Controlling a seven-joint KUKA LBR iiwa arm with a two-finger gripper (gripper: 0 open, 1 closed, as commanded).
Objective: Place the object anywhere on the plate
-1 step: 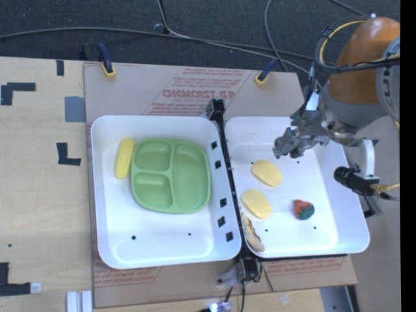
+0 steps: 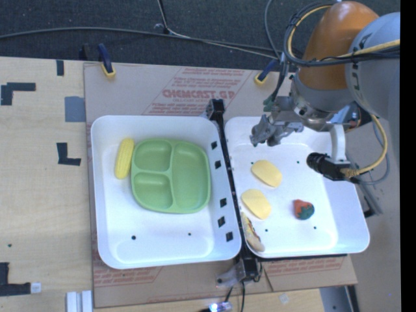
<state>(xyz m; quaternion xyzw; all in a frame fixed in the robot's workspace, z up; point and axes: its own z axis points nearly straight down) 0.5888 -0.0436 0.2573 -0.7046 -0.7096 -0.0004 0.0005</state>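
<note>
A green divided plate (image 2: 171, 175) lies in the left bin (image 2: 110, 239), with a yellow corn cob (image 2: 123, 158) beside its left edge on the bin floor. In the right bin (image 2: 344, 233) lie two pale yellow pieces (image 2: 266, 173) (image 2: 257, 204), a red and green object (image 2: 303, 208) and a brownish item (image 2: 253, 238) by the left wall. My gripper (image 2: 268, 135) hangs over the back left of the right bin, just above the upper yellow piece, with nothing seen between its fingers.
A black divider strip (image 2: 222, 174) runs between the bins. The arm's grey body and orange band (image 2: 331, 38) fill the upper right, with cables looping around. A black part (image 2: 325, 166) sticks out over the right bin's right side.
</note>
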